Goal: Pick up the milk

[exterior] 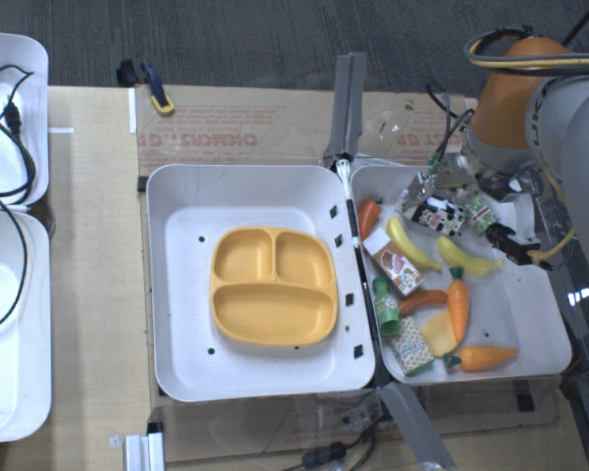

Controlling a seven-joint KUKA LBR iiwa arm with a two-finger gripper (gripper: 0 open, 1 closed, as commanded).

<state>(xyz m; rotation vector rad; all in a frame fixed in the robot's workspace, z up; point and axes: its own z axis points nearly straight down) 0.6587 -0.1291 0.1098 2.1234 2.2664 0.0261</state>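
Starting at the near edge of the right bin point(555, 356), a carrot point(483, 358) lies beside a patterned green packet point(409, 345) and a yellow wedge point(439, 334). Just beyond them come a second carrot point(458, 308), a sausage point(422, 301) and a green bottle point(386, 305) against the divider. The left bin point(177, 292) carries a yellow divided plate point(273, 286), well apart from all this.

Farther in sits a small white and brown carton point(398, 267), touching a banana point(409, 242); a second banana point(468, 257) lies to its right. I judge the milk point(439, 216) to be the black-and-white patterned carton at the far end of the right bin, though the print is too small to be sure. The gripper point(458, 196) hangs right over that spot, near the bin's far wall, and I cannot tell how its jaws are set because the wrist hides them.

The risk is crowding. The carton lies close to the banana and a green-patterned item point(479, 214), so a descent slightly off could nudge it aside or close on a neighbour instead. Mistaking the brown carton for the milk is another possible error.
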